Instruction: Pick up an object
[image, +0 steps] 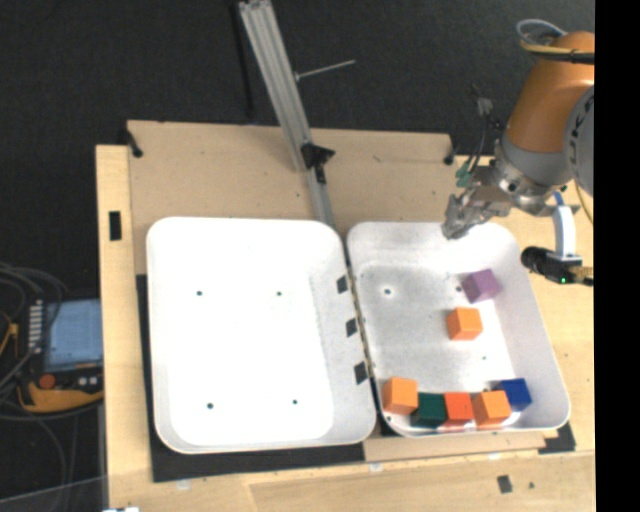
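Small matte cubes, a purple block (481, 285) among them, are held in the smooth white right bin (420, 250); the hand's (458, 226) state cannot be told.

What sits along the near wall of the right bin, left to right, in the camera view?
orange block → green block → orange-red block → another orange block → blue block. All lie in a row in the right bin.
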